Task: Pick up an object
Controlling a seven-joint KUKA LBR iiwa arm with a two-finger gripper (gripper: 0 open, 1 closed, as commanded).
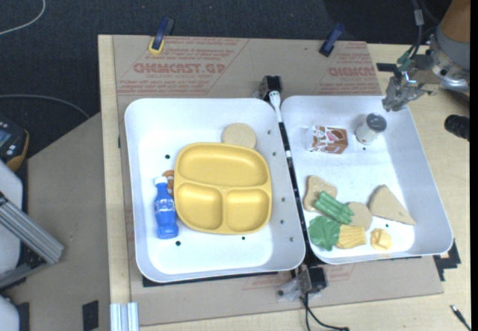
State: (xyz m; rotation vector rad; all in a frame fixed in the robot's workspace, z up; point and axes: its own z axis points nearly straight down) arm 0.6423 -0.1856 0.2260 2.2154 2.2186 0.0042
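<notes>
Across the surface [75, 172] you have two shallow white bins set side by side, touching along their inner rims.

Left bin [142, 128]: one yellow divided tray [222, 187], three compartments, lying flat near the middle. One round tan disc [239, 134] just beyond the tray's far edge. One small blue bottle [165, 210] lying beside the tray's left edge, with something small and brownish partly hidden between bottle and tray.

Right bin [426, 172]: one red-and-white packet [328, 139] toward the far left part. One small grey round item [371, 126] near the far edge, just right of the packet. At the near side, a cluster: a tan bread-like slice [319, 188], green toy vegetables [328, 219], a yellow corn piece [351, 236], a tan wedge [390, 206] and a small yellow cube [381, 239]; several of these touch or overlap.

Arm: you see it enter from the right, with the pincer [397, 95] hanging over the far right corner of the right bin, close to the grey round item but apart from it. Nothing shows between its fingers; how far they are spread cannot be told at this size.
</notes>
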